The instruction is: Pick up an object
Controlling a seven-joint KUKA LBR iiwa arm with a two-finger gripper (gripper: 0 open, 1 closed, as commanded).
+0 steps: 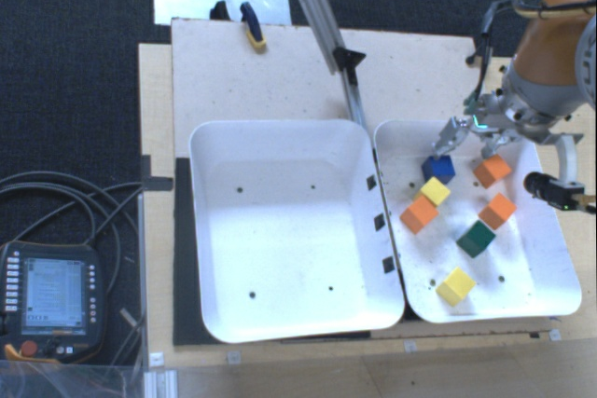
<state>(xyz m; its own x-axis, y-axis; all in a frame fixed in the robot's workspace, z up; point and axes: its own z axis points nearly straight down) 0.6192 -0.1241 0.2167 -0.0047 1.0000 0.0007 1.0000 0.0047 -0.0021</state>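
Gripper [469, 137]: fingers spread, empty; poised to straddle a block
Blue cube [438, 168]: at its 7 o'clock, nearest target

Seven blocks [438, 191] lie in the right bin [550, 294], tool [471, 137] above.

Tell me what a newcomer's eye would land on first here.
First come the bright cubes scattered in the right bin: a blue cube, three orange ones, two yellow and a green cube. Next is the grey and orange arm entering from the right, its pincer poised just above the blue cube. The left bin stands out as a bare white expanse.
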